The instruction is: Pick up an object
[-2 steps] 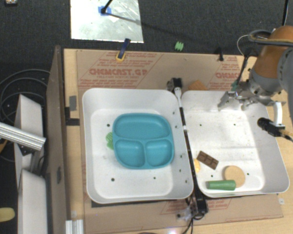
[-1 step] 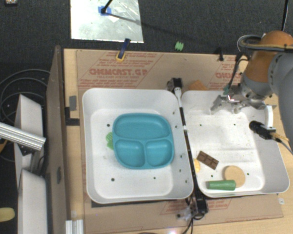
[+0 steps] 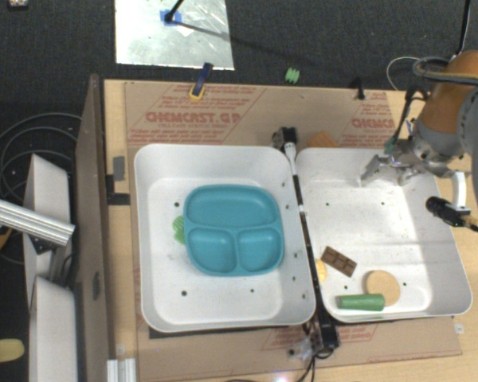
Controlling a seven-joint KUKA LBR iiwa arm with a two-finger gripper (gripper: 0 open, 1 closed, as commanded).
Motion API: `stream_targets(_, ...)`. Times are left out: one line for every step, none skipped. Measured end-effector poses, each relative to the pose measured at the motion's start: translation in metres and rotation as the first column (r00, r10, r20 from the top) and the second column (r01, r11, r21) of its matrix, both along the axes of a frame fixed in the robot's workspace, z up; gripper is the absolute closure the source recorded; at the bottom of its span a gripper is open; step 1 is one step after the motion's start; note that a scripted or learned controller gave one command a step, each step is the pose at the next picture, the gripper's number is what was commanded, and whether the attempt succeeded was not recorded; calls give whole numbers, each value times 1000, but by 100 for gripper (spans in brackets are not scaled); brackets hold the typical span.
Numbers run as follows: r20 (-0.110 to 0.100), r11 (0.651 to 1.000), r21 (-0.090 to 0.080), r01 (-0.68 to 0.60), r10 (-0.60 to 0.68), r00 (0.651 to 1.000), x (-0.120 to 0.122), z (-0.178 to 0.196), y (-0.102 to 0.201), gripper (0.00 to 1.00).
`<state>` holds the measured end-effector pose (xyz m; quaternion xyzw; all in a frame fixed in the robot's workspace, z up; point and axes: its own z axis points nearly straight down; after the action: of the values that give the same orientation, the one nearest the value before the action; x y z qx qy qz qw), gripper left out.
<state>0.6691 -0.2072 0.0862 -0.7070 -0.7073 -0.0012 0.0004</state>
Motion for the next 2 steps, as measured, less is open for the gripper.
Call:
stream_targets(-2,1000,0,-6,6,1000,-31,-2,59,0)
stream_targets(18,1000,-10,0,0,1000,3,143,8,0)
